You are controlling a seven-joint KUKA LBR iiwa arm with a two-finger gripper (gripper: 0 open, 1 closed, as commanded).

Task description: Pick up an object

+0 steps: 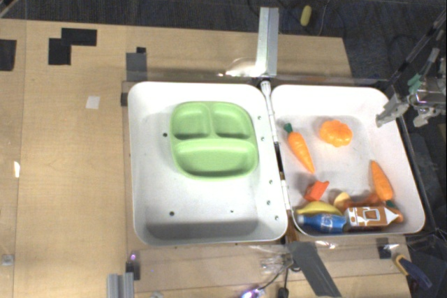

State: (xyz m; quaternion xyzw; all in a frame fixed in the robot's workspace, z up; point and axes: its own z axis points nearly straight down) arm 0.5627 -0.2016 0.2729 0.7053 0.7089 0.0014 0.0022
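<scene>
The right bin holds several toy foods. An orange fruit lies near its middle, with a carrot to its left and a second carrot by the right wall. A small red pepper, a yellow banana, a blue item and a brown carton crowd the front edge. My gripper hangs over the bin's right rim, above and to the right of the orange fruit. Its fingers are spread, with nothing between them.
The left bin bears a green divided plate. A metal post stands behind the seam between the two bins. Cables run over the dark floor at the back.
</scene>
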